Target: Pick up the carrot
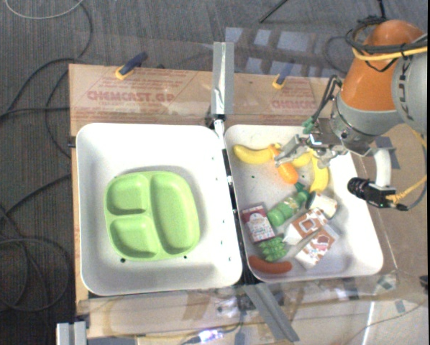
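Observation:
The carrot [288, 171] is a short orange piece in the upper middle of the right bin [359, 261], lying between two yellow bananas [252, 154] [320, 179]. My gripper [305, 150] hangs directly over the carrot's upper end, touching or nearly touching it. The grey wrist and orange band [373, 77] reach in from the upper right. The gripper's body covers the carrot's top.
The right bin also holds a red box [258, 223], a green bottle [287, 208], a green item [273, 249], a red sausage [270, 267] and two small cartons [310, 225] [318, 246]. In the left bin [93, 149] lies a green divided plate [154, 214].

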Controlling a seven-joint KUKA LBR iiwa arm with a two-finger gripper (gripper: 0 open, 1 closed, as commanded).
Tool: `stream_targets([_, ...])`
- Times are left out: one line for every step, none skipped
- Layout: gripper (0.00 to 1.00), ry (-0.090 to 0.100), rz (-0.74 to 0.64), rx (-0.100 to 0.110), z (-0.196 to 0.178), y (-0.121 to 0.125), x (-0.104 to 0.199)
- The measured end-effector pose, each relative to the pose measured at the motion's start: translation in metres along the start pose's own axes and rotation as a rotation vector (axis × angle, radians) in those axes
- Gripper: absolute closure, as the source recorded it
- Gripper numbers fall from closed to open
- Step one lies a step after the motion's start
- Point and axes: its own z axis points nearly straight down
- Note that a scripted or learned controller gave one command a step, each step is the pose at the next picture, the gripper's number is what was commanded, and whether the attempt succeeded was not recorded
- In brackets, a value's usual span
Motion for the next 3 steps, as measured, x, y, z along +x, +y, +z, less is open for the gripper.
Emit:
stream_targets([0.00, -0.002, -0.168, -0.001, 0.124, 0.048, -0.031])
stream_targets([1.00, 0.001, -0.169, -0.002, 0.115, 0.048, -0.031])
stream_targets([1.00, -0.003, -0.117, -0.003, 0.026, 0.080, 0.031])
